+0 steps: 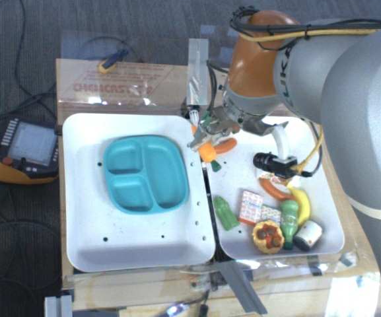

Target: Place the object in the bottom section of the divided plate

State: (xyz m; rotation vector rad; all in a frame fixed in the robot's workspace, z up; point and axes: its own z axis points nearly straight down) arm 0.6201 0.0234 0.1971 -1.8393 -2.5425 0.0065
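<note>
The blue divided plate (145,174) lies in the left bin (91,243), with two sections toward the back and one toward the front left. My gripper (205,140) hangs over the rim between the two bins, just right of the plate. A small orange piece (207,152) sits between the fingertips, with the gripper shut on it. An orange-red carrot-like thing (225,146) lies right beside it in the right bin (329,240).
The right bin holds a green bottle (226,213), a red-and-white packet (251,207), a red sausage (276,189), a banana (301,200), a round pizza-like toy (267,235), a dark can (308,233) and a small green bit (215,166).
</note>
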